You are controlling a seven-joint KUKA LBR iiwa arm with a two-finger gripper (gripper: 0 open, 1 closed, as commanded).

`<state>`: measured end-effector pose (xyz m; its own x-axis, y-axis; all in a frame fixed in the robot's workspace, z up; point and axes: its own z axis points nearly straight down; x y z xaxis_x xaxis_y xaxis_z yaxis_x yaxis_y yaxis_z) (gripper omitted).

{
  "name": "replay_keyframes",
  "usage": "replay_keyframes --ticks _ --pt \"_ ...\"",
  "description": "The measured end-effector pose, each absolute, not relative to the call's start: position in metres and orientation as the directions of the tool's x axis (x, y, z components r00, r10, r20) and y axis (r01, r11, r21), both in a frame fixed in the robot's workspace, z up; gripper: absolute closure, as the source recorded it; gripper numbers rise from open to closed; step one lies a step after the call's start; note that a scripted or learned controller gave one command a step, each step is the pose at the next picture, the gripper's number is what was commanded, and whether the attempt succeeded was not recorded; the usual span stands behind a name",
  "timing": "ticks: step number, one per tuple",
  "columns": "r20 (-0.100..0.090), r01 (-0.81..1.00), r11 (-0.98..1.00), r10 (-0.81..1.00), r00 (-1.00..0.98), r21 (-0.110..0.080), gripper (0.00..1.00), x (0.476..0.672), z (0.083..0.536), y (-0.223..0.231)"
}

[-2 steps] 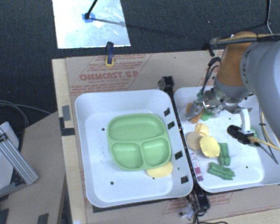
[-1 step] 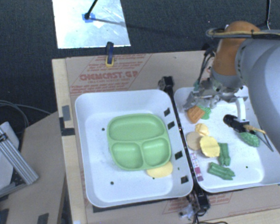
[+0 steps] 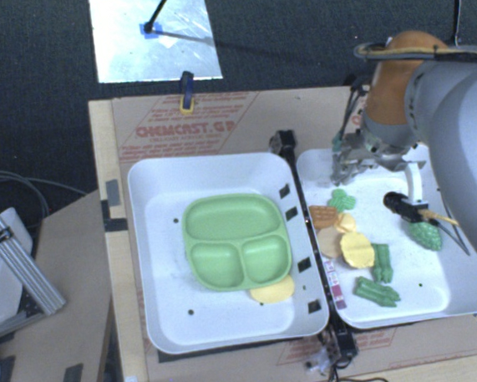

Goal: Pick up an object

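Gripper [image 3: 347,169] over far left part of right bin [image 3: 463,299]; how wide it stands, cannot tell. Small green piece [image 3: 340,199] just near of it, on bin floor: lumpy, leafy, no clear long axis. Orange piece [image 3: 325,216] beside it. Green pod [image 3: 376,292] nearer, lying slantwise, far-left to near-right. Green plate [image 3: 235,241] in left bin [image 3: 171,318].

We find bare floor in the left bin [image 3: 157,236] at 12 and 9 o'clock of the green plate [image 3: 237,241]. In the right bin [image 3: 442,282], toys [image 3: 358,251] crowd centre to 9 o'clock, the 5 o'clock corner lies open, and the arm [image 3: 460,139] overhangs 1 to 3.
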<state>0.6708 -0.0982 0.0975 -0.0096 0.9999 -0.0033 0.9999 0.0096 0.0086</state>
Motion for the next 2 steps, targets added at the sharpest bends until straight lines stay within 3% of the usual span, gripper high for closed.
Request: replay_keyframes --ticks 1,2 --pt "-0.003 1.000 0.011 1.000 -0.011 0.007 0.00 0.671 0.097 -0.098" --pt "-0.004 1.000 -0.003 1.000 0.003 0.004 0.00 0.668 0.085 -0.172"
